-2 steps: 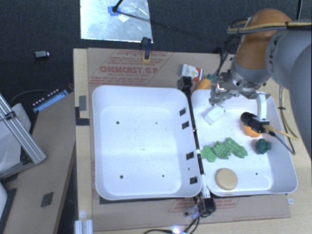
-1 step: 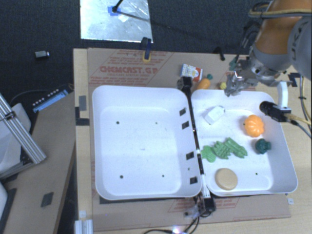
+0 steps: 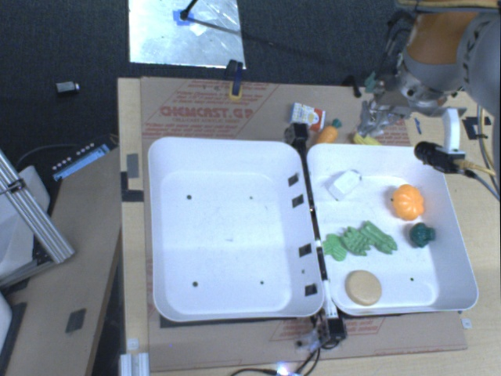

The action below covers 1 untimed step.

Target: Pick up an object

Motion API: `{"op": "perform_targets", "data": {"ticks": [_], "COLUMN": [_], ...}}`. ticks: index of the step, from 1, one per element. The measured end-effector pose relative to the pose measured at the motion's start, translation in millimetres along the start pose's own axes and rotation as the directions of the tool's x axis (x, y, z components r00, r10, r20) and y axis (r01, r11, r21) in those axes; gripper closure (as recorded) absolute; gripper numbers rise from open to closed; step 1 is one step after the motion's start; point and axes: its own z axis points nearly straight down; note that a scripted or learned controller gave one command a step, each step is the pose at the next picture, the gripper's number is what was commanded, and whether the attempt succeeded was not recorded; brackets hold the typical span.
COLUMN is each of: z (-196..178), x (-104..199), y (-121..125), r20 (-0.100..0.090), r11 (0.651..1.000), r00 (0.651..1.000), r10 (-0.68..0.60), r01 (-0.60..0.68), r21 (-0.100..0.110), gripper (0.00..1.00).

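Observation:
The right bin [image 3: 450,245] holds an orange pumpkin-shaped toy [image 3: 407,201], a small dark green piece [image 3: 422,235], a green ridged leafy toy [image 3: 362,240], a tan round disc [image 3: 363,287] and a white block [image 3: 344,184]. My gripper [image 3: 376,124] hangs above the far edge of the right bin, well above the objects, behind the white block. Nothing shows between its fingers.
The left bin [image 3: 227,225] lies beside the right one. Beyond the bins sit a small orange item [image 3: 327,134], a yellow item [image 3: 363,139] and a white-and-red pack [image 3: 305,115] on the cardboard. A black cable fitting [image 3: 438,157] overhangs the right bin's far corner.

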Motion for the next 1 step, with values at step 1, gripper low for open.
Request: {"op": "perform_targets", "data": {"ticks": [1], "z": [-22.7], "x": [-45.6], "y": [-1.7], "r20": [0.003], "r11": [1.000], "r00": [1.000], "r10": [0.007], "r01": [-0.007], "r21": [0.001], "gripper": [1.00]}}
